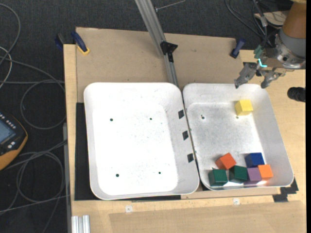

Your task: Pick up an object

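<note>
Nearest the camera, a huddle of small blocks sits in the near right corner of the right bin (pixel 277 140): a dark green block (pixel 218 177), a second green block (pixel 239 173), a purple block (pixel 254 174) and an orange block (pixel 265 171) in a rough row along the near wall, touching or almost touching one another. Just behind them lie a red-orange block (pixel 226 160), tilted on its corner, and a blue block (pixel 254 159). Something white seems to lie beneath the green and purple ones, though it is too small to make out.

Well apart from this group, a yellow block (pixel 244 107) rests alone on the bin floor near the far wall, flat and upright.

Beside it, the left bin (pixel 92 144) shares a long edge with the right one, with three dark clips along the seam. Both bins rest on the pale wooden surface (pixel 121 57), and blue clamps grip its far edge.

At the upper right the hand (pixel 253 79) hangs above the far rim of the right bin, just beyond the yellow block and not touching it. Its two fingers (pixel 243 76) are spread apart with nothing between them. A slanted grey metal pole (pixel 154 28) crosses the far part of the surface.
</note>
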`<state>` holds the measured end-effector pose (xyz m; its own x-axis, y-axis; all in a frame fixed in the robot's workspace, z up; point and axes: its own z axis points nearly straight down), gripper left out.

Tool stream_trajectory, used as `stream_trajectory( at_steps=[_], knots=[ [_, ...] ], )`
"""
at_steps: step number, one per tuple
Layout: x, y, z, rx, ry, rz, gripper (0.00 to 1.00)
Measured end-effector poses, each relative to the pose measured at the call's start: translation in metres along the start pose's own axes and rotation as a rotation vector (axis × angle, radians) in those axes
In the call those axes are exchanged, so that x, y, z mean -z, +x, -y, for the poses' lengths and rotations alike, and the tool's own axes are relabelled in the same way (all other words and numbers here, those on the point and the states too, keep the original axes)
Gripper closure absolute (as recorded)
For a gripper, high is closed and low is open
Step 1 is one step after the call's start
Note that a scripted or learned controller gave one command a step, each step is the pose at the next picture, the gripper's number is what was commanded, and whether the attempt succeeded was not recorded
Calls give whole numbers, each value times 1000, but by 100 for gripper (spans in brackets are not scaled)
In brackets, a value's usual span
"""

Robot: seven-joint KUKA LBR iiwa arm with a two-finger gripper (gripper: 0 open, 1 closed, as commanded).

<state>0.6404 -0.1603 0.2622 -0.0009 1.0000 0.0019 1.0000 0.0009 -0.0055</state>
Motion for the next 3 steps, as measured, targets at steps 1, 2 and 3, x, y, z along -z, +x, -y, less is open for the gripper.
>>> stream_trajectory(
  at_steps=[1, 2, 3],
  knots=[
    [3, 0, -1, 1, -4, 2, 0],
    [-42, -5, 5, -1, 0, 1, 0],
    [-103, -1, -1, 1, 2, 0, 0]
  ],
)
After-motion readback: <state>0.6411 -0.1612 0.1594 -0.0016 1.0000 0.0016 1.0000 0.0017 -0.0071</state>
